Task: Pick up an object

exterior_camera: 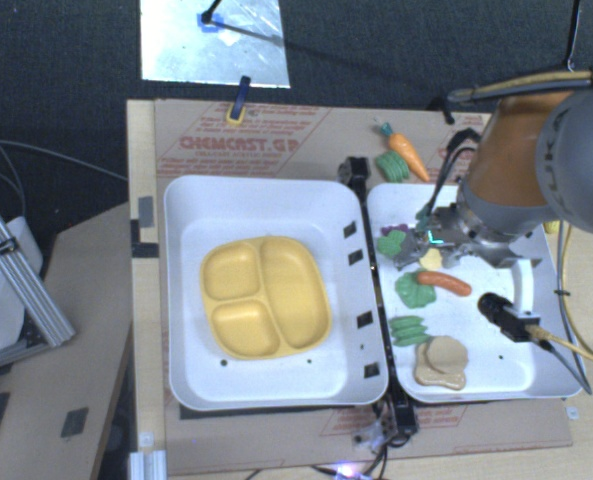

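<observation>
In the right bin (546, 368) lie several toy foods: a purple and green piece (392, 238), a small yellow piece (432, 260), an orange-red sausage (445, 284), a green leaf (412, 291), green beans (409, 329) and a tan bread slice (441, 360). My gripper (423, 244) hangs low over the bin's upper left part, between the purple and green piece and the yellow piece. Its tip is dark and partly blends with the toys beneath. Nothing is seen lifted off the bin floor.
The left bin (186, 208) holds a yellow divided plate (265, 296). A toy carrot (407, 150) and a green piece (391, 167) lie on the cardboard behind the right bin. The grey arm (536, 168) covers the right bin's upper right corner.
</observation>
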You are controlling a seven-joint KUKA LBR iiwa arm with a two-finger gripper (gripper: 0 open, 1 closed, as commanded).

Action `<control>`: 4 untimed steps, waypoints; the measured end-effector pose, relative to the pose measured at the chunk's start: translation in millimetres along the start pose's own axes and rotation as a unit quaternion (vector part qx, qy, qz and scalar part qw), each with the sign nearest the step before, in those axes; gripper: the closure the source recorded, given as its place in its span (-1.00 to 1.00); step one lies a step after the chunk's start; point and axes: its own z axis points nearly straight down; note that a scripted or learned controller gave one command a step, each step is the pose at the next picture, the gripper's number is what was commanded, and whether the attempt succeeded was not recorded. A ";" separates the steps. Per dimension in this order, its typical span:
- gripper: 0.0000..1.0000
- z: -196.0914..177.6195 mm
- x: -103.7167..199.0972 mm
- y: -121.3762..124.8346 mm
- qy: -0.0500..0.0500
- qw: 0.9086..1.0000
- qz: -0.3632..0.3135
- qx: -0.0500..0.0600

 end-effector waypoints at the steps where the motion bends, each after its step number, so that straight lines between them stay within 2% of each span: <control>1: -1.00 100.9 -40.6 -47.9 0.000 1.000 0.003 0.005; 2: -1.00 99.9 -39.7 -23.3 0.000 1.000 -0.001 -0.001; 3: -1.00 -52.0 16.4 -57.5 0.001 1.000 -0.004 -0.005; 4: -1.00 2.7 -7.6 -30.0 -0.001 1.000 0.001 0.001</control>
